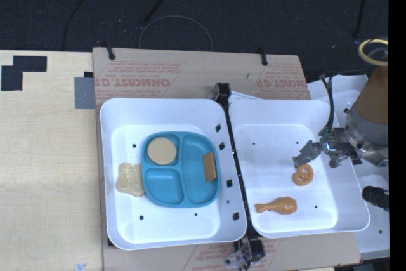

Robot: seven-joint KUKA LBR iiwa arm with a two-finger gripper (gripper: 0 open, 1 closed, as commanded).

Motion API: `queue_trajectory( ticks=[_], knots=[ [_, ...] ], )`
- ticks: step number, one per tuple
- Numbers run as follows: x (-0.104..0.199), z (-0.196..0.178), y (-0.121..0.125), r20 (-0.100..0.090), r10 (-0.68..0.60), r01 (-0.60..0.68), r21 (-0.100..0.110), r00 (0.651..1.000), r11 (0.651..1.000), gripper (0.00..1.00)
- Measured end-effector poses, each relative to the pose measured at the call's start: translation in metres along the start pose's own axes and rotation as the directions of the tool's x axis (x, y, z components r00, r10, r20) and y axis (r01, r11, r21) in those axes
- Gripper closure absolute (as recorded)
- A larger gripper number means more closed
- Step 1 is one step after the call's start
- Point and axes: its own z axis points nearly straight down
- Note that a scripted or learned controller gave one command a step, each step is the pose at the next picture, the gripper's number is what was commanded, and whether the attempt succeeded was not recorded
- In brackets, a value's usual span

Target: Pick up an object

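In the right bin (279, 136) an orange ring-shaped toy (303, 175) lies near the right wall. A tan toy drumstick (277, 205) lies closer to the bin's front. My gripper (321, 156) reaches in from the right and hovers just above and behind the ring. Its two fingers are spread open and hold nothing. One grey fingertip (307, 153) points down-left toward the ring, apart from it.
The left bin (120, 130) holds a blue divided tray (171, 190) carrying a round tan disc (161, 150) and a small brown slab (210, 167). A pale bread slice (130, 179) lies left of the tray. A black divider (231, 162) separates the bins.
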Motion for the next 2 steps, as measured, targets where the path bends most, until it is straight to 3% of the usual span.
queue_trajectory(
  ticks=[1,2],
  knots=[
    [0.0,-0.005,0.002,0.002,-0.002,0.002,-0.01,1.0,1.0,0.0],
    [-0.008,0.047,0.007,0.001,-0.001,0.001,-0.005,1.0,1.0,0.0]
  ],
)
